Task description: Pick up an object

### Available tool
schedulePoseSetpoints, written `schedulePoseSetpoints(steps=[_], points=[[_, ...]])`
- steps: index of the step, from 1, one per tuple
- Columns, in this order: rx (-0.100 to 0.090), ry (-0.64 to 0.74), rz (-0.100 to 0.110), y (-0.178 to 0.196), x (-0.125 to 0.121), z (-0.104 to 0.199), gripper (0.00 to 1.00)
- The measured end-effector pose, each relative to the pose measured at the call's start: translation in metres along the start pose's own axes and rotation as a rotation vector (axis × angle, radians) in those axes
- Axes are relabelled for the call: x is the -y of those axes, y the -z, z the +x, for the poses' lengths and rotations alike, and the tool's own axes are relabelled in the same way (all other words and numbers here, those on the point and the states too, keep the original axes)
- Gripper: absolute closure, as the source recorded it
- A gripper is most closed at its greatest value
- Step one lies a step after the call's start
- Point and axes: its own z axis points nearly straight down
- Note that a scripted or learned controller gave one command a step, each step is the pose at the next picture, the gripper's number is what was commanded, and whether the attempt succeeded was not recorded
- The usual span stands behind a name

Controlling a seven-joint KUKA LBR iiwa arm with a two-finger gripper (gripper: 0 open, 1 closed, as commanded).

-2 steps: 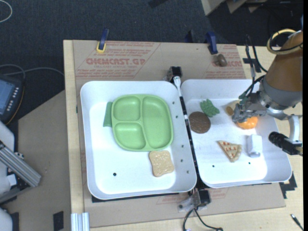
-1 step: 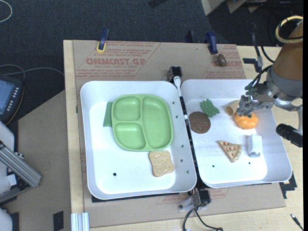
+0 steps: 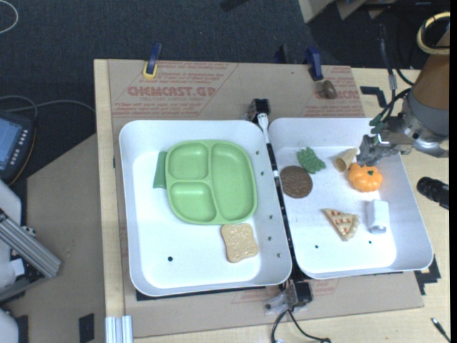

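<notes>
My gripper (image 3: 369, 153) hangs over the far right part of the right bin (image 3: 400, 259), just above and behind an orange pumpkin-like toy (image 3: 365, 179). A small tan piece (image 3: 345, 161) lies immediately left of the gripper. Also in this bin are a green leafy piece (image 3: 310, 160), a round brown cookie (image 3: 295, 181), a triangular waffle-patterned slice (image 3: 341, 223) and a small white block (image 3: 376, 216). Nothing visibly hangs from the gripper.
The left bin (image 3: 143, 227) holds a green divided plate (image 3: 211, 181) and a slice of toast (image 3: 239, 241) near its front. The grey arm (image 3: 428, 113) enters from the right above the right bin's far corner. Clamps sit on the bench's far edge.
</notes>
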Motion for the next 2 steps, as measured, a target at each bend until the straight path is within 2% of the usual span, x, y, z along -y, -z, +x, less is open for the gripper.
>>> schedulePoseSetpoints(steps=[1, 2], points=[[-0.001, 0.005, 0.001, -0.008, -0.040, 0.046, 1.00], [-0.002, 0.004, 0.000, 0.003, -0.068, 0.084, 1.00]])
